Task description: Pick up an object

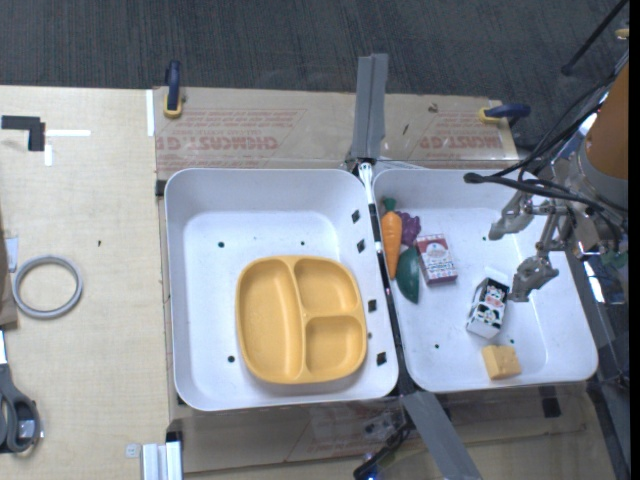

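- In the right bin (560, 363), the tool (520, 246) is hovering w/ fingers spread, gripping nothing.
- Black-and-white box (488, 307) is lying just below-left of it, apart.
- Tan block (501, 361) is sitting nearer the front rim.

Left of the end effector (522, 250) lie a carton (488, 307), box (436, 259) and carrot (391, 233); a sponge (501, 361) lies before it.

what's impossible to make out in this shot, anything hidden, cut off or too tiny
- Camera view: the arm is cut off by the right edge, beyond the orange band.
- Print on the small red box and the black-and-white carton is too small to read.
- The green vegetable is partly hidden behind the bin divider and the carrot.
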`<action>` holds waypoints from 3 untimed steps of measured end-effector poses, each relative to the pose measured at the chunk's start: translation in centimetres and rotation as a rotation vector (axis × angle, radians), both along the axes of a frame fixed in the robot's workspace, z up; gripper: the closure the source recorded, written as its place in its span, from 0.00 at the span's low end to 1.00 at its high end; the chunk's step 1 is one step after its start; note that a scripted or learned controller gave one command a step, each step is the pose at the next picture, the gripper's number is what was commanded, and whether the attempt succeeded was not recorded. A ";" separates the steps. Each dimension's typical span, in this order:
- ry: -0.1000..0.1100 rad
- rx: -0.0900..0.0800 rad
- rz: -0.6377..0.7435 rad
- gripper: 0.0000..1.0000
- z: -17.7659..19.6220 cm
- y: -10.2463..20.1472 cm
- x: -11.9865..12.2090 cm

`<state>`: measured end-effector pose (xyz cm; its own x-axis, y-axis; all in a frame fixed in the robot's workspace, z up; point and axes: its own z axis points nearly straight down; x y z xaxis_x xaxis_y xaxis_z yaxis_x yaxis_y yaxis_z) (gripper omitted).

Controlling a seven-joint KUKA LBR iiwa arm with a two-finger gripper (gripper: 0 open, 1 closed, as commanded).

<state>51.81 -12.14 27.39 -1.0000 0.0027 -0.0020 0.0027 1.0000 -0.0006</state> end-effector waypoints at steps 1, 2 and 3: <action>0.001 0.000 -0.304 0.00 -8.3 3.5 6.1; -0.010 0.003 -0.604 0.00 -17.6 2.0 6.9; -0.013 -0.001 -0.543 0.00 -17.5 2.2 7.9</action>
